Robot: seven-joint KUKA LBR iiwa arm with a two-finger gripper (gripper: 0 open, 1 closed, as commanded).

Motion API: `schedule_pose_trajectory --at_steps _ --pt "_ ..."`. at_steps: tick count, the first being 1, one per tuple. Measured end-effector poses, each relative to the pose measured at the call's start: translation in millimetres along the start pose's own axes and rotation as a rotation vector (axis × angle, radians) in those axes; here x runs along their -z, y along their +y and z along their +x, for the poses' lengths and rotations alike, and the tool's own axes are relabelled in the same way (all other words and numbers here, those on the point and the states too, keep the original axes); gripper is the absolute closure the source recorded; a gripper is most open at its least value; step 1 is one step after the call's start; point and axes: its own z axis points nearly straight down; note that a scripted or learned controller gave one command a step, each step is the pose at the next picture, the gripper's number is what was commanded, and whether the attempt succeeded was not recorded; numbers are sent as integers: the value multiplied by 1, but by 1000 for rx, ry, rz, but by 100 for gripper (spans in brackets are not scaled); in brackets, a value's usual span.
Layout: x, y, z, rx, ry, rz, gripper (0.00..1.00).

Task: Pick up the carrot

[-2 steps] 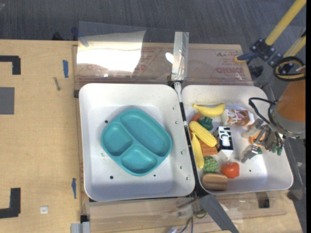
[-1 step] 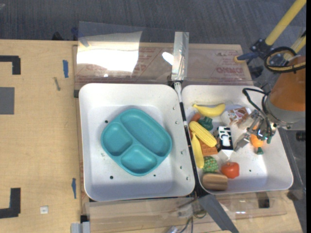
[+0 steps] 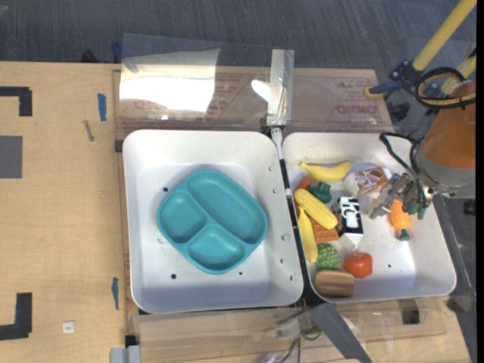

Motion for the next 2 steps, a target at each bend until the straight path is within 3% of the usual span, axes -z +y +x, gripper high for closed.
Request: schedule_pose_trajectory --at_steps 1,2 --pt "73 40 39 -63 3 -2 100" --pt "80 38 39 -65 3 0 100"
